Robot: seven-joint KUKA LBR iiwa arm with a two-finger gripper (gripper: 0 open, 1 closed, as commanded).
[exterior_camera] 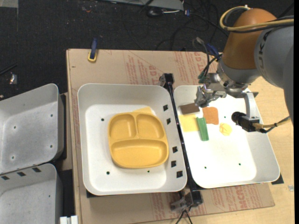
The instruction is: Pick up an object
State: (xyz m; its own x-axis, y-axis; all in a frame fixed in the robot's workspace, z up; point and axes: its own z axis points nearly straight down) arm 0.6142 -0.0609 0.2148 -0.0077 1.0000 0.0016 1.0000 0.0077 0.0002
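Note:
In the right bin lie several small items near its upper left. A green stick lies beside a pale yellow flat piece. An orange piece sits just right of the stick's top, and a brown flat piece lies above the yellow one. A small yellow lump rests further right. My gripper hangs over the bin's upper left part, just above the orange piece and right of the brown piece. I see nothing held in it.
The left bin holds a yellow divided plate. A black divider runs between the bins. The grey arm with its orange band comes in from the upper right. Cables lie behind the bench.

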